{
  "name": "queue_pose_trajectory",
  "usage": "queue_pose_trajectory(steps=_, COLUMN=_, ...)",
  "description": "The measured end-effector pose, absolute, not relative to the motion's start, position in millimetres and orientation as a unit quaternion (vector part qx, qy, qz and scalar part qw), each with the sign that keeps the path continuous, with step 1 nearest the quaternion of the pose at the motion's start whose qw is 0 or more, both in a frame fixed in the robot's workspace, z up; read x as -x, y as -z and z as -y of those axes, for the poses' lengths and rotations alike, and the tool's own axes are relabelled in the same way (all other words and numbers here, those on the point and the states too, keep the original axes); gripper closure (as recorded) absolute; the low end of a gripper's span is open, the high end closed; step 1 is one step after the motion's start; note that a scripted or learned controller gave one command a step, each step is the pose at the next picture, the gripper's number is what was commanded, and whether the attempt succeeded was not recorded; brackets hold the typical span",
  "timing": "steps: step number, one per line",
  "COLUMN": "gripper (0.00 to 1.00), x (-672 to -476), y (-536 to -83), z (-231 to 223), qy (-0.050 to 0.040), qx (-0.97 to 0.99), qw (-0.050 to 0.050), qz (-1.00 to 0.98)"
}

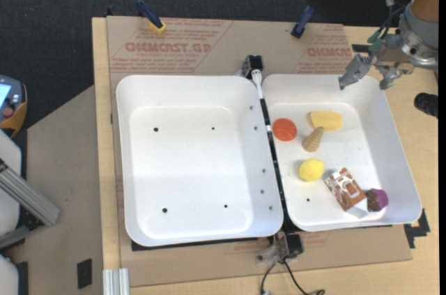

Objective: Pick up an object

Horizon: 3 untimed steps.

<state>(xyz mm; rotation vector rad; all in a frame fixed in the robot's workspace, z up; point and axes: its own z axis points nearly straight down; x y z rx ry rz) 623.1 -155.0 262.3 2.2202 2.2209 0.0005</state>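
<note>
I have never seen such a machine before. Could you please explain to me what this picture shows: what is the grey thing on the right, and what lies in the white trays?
The picture is taken by one camera fixed above a bench, looking down at a slant. The grey thing at the upper right is a robot arm, and its gripper has two fingers, spread open with nothing between them. It hangs over the far edge of the right bin. That bin holds an orange disc, a yellow piece, a tan cone, a yellow ball, a small printed packet and a purple lump. The left bin lies beside it.
</note>
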Motion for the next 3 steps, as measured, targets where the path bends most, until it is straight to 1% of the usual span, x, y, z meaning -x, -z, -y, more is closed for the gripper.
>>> queue_pose_trajectory(steps=1, gripper=0.00, x=-665.5, y=-151, z=137, qy=0.0013, qx=-0.706, qw=-0.002, qz=-0.708)
queue_pose_trajectory(steps=2, gripper=0.00, x=-664.3, y=-80, z=170, qy=0.0025, qx=-0.708, qw=-0.003, qz=-0.706)
queue_pose_trajectory(steps=3, gripper=0.00, x=-638.1, y=-86, z=221, qy=-0.0041, qx=-0.708, qw=-0.003, qz=-0.706)
